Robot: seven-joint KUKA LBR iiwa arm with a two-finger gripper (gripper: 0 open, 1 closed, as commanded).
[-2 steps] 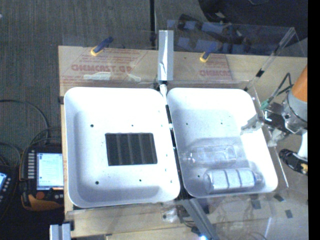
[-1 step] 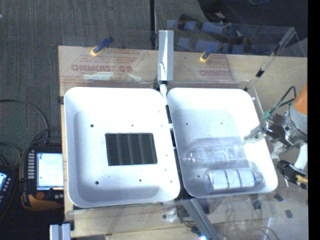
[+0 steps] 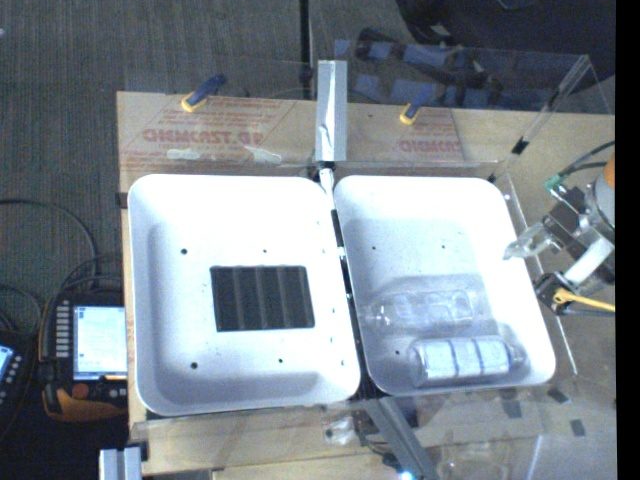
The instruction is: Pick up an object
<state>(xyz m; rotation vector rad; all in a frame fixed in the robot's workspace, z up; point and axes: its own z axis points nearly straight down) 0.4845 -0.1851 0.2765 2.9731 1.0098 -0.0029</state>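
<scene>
Objects available for picking lie in the two bins: a dark ribbed rectangular panel [image 3: 262, 297] rests flat near the middle of the left bin [image 3: 160, 208], while a clear plastic bottle [image 3: 425, 306] and a pale cylindrical pack [image 3: 468, 358] lie in the near half of the right bin [image 3: 420, 198]. The panel's long axis runs left to right across the view. The bottle and the pack are also laid roughly left to right, the pack sitting just nearer the camera than the bottle and close against the bin's front wall. The gripper [image 3: 560, 243] stands outside the right bin, just beyond its right rim, at about the height of the bin's middle. From that position the bottle and the pack lie to the left and toward the camera, much nearer than the panel, which lies well apart across the divide between the bins. Nothing is seen between the gripper's parts, and whether it is released or clenched cannot be told at this resolution. As a judgement, the shortest approach is an inward and frontward travel over the right rim, with closure set across the short axis of the bottle or pack.
</scene>
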